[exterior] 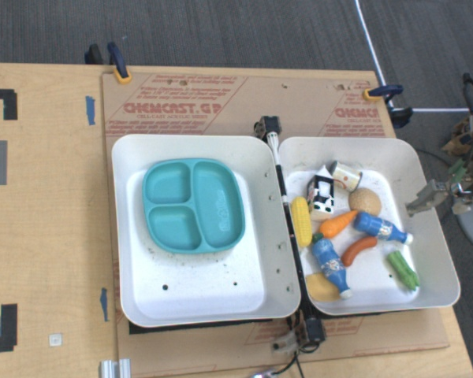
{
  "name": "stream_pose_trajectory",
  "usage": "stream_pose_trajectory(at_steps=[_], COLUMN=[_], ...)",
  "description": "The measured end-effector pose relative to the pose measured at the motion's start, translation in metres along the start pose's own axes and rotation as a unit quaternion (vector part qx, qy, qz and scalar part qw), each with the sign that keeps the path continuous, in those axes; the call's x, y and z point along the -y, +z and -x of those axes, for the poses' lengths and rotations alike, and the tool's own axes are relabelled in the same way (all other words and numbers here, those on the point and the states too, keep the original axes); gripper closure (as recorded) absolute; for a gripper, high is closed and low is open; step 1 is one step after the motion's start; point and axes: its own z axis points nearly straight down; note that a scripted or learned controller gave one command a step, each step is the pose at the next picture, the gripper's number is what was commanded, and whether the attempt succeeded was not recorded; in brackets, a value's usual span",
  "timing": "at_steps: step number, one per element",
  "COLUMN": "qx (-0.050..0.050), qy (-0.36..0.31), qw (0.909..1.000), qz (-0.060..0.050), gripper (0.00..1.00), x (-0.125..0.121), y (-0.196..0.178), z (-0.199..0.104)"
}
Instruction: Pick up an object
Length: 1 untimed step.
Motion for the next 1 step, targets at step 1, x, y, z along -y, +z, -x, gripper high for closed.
stream_pose_trajectory(at_steps=[1], qx=[0.000], qy=[0.042], qw=[0.9991], qz=[0.000], gripper=[0.00], x=[-0.0103], y=[0.1155], z=[-0.0291])
